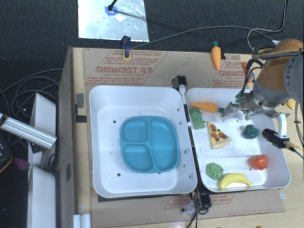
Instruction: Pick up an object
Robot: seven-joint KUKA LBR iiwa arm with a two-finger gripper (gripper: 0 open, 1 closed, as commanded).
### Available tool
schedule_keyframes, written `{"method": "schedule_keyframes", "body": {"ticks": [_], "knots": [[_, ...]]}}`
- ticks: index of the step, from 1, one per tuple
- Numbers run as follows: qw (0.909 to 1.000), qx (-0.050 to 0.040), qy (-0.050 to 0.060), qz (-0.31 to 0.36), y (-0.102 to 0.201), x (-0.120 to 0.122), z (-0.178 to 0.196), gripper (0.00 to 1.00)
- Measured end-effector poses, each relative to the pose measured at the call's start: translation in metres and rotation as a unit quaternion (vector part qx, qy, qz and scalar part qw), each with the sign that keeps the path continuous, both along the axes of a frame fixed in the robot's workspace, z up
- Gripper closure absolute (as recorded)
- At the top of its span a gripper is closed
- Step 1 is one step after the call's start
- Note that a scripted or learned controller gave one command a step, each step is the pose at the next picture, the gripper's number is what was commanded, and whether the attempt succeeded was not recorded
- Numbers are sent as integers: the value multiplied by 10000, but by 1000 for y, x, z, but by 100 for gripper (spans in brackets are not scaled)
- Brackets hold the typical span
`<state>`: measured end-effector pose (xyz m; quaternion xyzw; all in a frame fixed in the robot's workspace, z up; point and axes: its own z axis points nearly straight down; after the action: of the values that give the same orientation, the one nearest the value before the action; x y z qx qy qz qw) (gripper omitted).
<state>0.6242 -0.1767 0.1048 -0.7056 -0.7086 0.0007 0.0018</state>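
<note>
Orange carrot [204,107] lies just left of gripper [231,111].

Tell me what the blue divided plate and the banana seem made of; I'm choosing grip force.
Blue divided plate: likely rigid moulded plastic, smooth with a slight sheen, one uniform colour with rounded compartment ridges. Banana: probably toy plastic, maybe soft rubber; glossy, evenly bright yellow, with simplified shape. Hardness cannot be judged by look.
</note>
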Motion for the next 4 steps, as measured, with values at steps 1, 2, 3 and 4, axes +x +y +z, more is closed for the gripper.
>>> {"method": "schedule_keyframes", "body": {"ticks": [1,2,3,4], "knots": [[10000,-16,-21,-15,-31,-29,-20,0],[10000,-11,-24,-14,-30,-59,-6,0],[10000,-5,-34,3,35,-23,3,0],[10000,-5,-15,-2,73,-61,-21,0]]}}
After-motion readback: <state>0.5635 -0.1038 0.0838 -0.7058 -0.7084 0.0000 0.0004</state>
